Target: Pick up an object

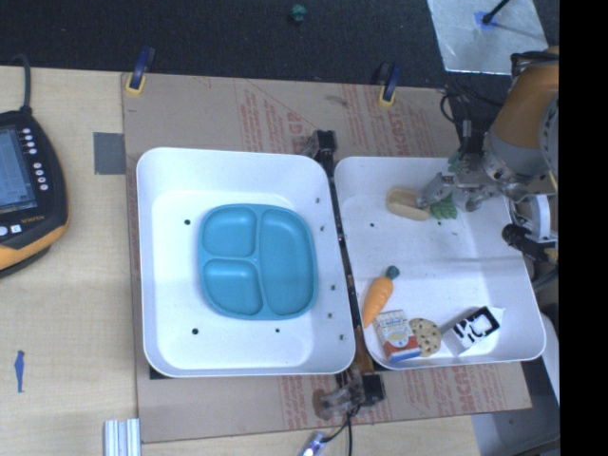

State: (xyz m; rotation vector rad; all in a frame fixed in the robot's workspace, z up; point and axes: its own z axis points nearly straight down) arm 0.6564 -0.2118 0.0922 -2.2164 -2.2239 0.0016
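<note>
Pale wood forms the counter (66, 312), and a brown cardboard sheet (237, 122) lies over its middle, held at the far edge by two clamps (140, 69). Beyond it we see dark floor. From the single overhead camera we count two shallow white bins side by side. In the left bin (161, 255) lies one blue divided plate (256, 259) with three compartments. The right bin (494, 264) carries six loose things: one tan wedge-shaped piece (407, 203), one small green item (445, 211), one toy carrot (377, 298), one small snack packet (393, 333), one cookie (424, 336) and one black-and-white block (475, 328).

We see the carrot lying near the bin's left wall, its long axis running at a slant, green top toward the far right and orange tip toward the near left. The tan piece lies across the far part of the bin, its long axis roughly left to right. The packet, cookie and block sit in a row along the near edge, the cookie touching the packet.

One grey arm (527, 112) reaches in from the right, its gripper (446, 196) low over the far part of the right bin, just beside the tan piece and right above the green item. We cannot tell how far apart the fingers stand, nor whether anything sits between them. A handheld control pendant (24, 193) rests at the counter's left edge.
</note>
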